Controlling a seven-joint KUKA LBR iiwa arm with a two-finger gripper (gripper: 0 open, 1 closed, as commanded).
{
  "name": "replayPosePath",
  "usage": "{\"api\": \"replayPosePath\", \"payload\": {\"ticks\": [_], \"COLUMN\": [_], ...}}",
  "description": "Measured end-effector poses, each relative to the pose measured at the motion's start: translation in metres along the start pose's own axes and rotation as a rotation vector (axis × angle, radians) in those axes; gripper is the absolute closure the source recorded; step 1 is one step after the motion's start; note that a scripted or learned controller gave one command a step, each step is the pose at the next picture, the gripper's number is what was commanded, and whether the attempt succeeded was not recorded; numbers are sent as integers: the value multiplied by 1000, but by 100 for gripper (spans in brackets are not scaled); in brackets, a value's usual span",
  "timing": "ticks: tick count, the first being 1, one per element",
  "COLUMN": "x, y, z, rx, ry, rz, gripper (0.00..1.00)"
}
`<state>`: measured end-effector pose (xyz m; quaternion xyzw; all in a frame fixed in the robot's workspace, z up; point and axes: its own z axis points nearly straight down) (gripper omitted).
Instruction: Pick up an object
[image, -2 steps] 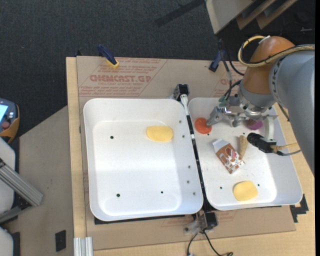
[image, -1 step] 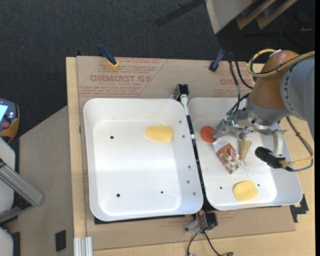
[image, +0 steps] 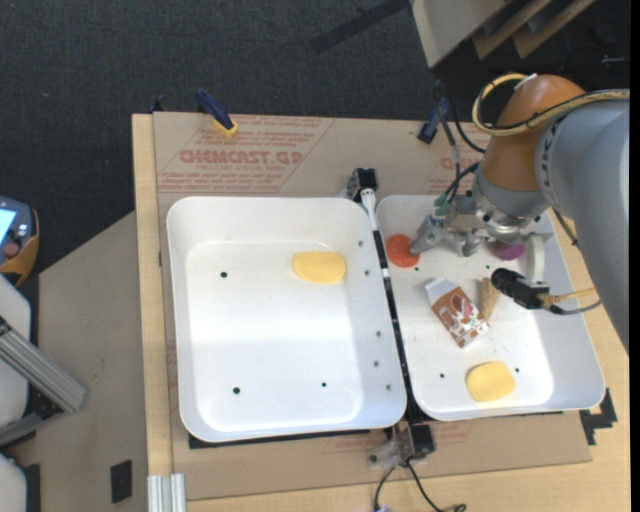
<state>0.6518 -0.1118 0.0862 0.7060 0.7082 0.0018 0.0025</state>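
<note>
My gripper (image: 446, 240) hangs over the far left part of the right bin (image: 570, 375), its two grey fingers spread apart and open, nothing between them. An orange-red round object (image: 402, 251) lies just left of the left finger (image: 424, 238), close to the bin wall. A brown and white snack packet (image: 455, 313) lies nearer the camera, with a thin tan piece (image: 488, 296) beside it. A yellow oval object (image: 491, 381) rests near the bin's front edge. A purple object (image: 508, 249) peeks out from under the wrist.
The left bin (image: 200, 400) holds another yellow oval object (image: 319, 267) in its far half. A black cable end (image: 516, 287) hangs from the arm over the right bin. Blue clamps (image: 217, 112) grip the cardboard base at the back.
</note>
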Motion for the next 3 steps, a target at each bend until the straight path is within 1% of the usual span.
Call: {"api": "replayPosePath", "payload": {"ticks": [1,2,3], "x": [14,14,62], "y": [-66,-62,21], "z": [-2,-12,-106], "rx": [5,-3,-12], "ry": [2,1,1], "rz": [6,5,-5], "gripper": [0,100,100]}}
